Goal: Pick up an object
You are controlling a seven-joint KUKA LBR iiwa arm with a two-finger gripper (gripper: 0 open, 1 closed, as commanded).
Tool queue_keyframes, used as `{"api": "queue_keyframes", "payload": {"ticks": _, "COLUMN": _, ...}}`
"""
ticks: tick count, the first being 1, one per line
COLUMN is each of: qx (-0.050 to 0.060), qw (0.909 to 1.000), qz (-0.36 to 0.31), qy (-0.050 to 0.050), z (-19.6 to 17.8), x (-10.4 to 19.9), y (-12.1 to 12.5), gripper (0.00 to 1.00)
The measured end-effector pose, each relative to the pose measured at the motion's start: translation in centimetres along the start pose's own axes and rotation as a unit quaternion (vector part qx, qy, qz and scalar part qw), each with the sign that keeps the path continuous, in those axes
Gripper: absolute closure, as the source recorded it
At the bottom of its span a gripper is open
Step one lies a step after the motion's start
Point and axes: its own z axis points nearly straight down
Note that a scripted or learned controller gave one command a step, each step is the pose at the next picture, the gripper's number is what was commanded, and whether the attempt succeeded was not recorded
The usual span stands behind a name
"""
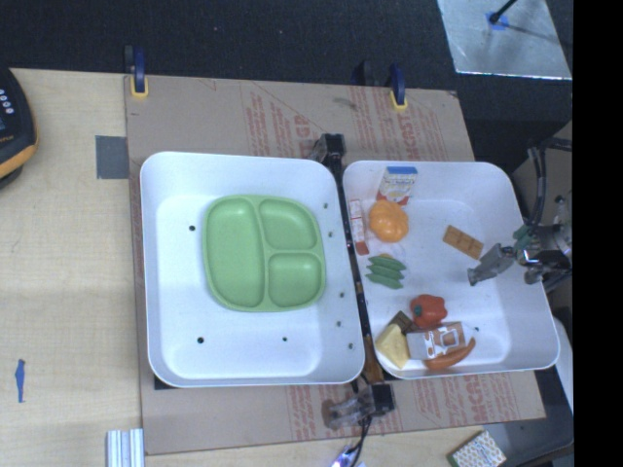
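The cracker (462,241) lies just beside the gripper (484,268), fingers' state unclear; flat against the bin (521,305), it may slip.

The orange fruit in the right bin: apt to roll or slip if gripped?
The orange fruit looks round and smooth, so it would probably roll if nudged. Its curved sides may slip from two fingers unless gripped across the middle. The carton touching it might block rolling that way.

Even overhead light is washing the white bins (243,358) pale; soft shadows are falling left of the gripper (484,272), and edges are blurring slightly.
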Motion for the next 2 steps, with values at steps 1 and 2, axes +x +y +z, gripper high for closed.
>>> {"api": "queue_keyframes", "payload": {"ticks": 1, "qx": 0.003, "qw": 1.0, "qz": -0.004, "qy": 0.002, "z": 7.8, "x": 6.5, "y": 3.1, "gripper": 0.0}}
{"api": "queue_keyframes", "payload": {"ticks": 2, "qx": -0.001, "qw": 1.0, "qz": 0.001, "qy": 0.001, "z": 13.3, "x": 5.5, "y": -0.3, "gripper": 0.0}}
